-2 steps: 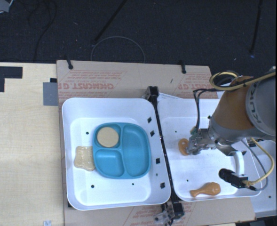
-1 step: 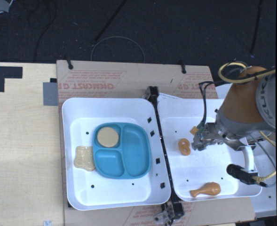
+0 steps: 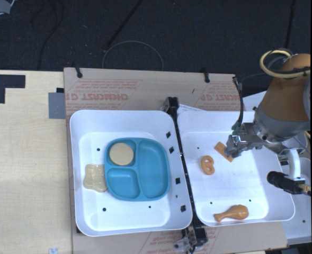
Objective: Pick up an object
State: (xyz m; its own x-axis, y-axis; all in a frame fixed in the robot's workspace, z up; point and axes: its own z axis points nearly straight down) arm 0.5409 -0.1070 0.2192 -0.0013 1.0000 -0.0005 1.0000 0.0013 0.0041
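Gripper [image 3: 234, 148] low in right bin [image 3: 261, 121], at the orange cracker [image 3: 221, 151] — finger state unreadable. Pretzel [image 3: 207, 165] just left; drumstick [image 3: 231, 214] near edge. Approach step, judging by pose — next: close on cracker, lift straight.

Blue tray [image 3: 148, 169] (tan disc [image 3: 121, 154] inside), white bins [image 3: 87, 126], orange pretzel [image 3: 207, 165], tan drumstick [image 3: 232, 214].
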